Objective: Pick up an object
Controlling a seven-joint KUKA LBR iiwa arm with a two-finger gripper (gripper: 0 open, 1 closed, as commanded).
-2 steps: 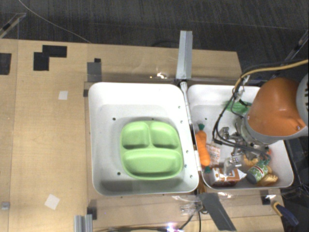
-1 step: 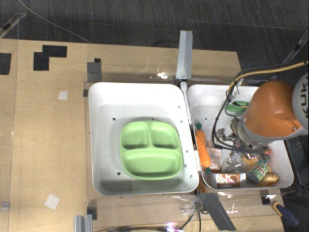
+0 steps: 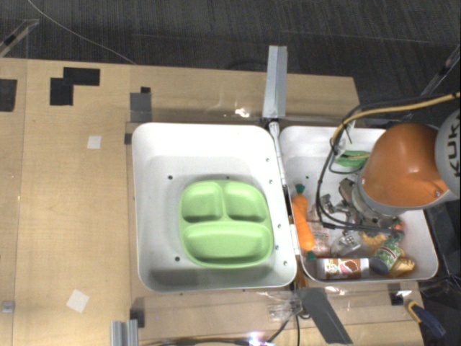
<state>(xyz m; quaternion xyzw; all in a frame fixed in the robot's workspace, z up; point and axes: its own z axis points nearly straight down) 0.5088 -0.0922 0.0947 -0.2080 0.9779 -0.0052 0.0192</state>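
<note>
Illumination is even and fairly bright, from overhead. Specular glare marks the metal divider post [image 3: 274, 85] and the left bin [image 3: 155, 193] rim (small hotspots near the bottom edge too). Soft shadow lies under the green tray [image 3: 225, 222]. Focus is moderate; fine detail in the right bin [image 3: 306, 146] is slightly blurred.

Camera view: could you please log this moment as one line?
arm over right bin | pincer hidden, state unknown | carrot, bottle in right bin | green tray in left bin
</note>
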